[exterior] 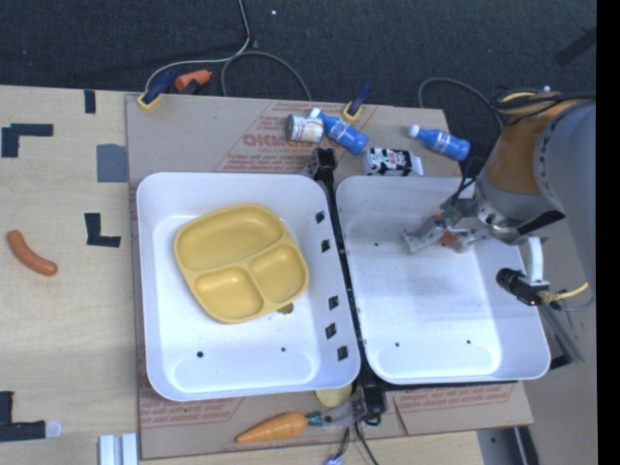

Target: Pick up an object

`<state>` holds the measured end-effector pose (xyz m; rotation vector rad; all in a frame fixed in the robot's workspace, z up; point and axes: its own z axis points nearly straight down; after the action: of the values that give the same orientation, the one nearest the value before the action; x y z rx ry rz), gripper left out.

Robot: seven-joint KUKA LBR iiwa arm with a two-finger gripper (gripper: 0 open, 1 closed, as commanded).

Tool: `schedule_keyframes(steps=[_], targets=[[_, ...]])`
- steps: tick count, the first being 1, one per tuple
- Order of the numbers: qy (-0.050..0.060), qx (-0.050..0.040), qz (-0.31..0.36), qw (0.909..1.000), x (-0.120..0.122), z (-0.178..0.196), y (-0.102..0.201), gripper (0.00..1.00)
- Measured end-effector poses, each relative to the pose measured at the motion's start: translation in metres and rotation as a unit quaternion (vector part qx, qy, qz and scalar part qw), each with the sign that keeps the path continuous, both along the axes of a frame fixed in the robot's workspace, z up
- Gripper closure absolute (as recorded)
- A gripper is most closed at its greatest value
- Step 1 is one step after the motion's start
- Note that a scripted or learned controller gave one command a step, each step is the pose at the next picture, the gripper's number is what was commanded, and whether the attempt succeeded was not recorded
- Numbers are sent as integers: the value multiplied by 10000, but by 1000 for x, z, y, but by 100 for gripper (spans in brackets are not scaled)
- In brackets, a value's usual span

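Where the arm (542, 163) reaches in from the right, its jaws (426, 237) hang low over the upper part of the right bin (436, 347), and whether they are spread or pressed together cannot be told; nothing can be seen between them, though a small red spot shows just behind them.

Taking the left bin (165, 356) as the landmark: a yellow divided plate (240, 262) lies inside it, tilted, filling its upper middle. The right bin sits touching its right edge, with a black strip (334, 260) along the seam. Beyond its far edge, on the cardboard sheet (194, 134), lie a white bottle (305, 126) and a blue bottle (346, 135), close together, then a black-and-white carton (392, 162) further right, and a second blue bottle (441, 142) further right still. Off its far left corner rests a yellow-and-orange clamp (172, 85). Well to its left, on the wooden bench (58, 192), lies a toy sausage (32, 253). Just past its near edge, towards the right corner, sits a toy carrot (273, 427).
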<state>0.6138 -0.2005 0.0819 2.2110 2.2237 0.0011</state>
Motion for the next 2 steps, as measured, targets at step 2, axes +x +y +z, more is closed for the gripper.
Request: schedule_keyframes(steps=[2], targets=[[-7,-7,-18,10000,23,6,12,0]])
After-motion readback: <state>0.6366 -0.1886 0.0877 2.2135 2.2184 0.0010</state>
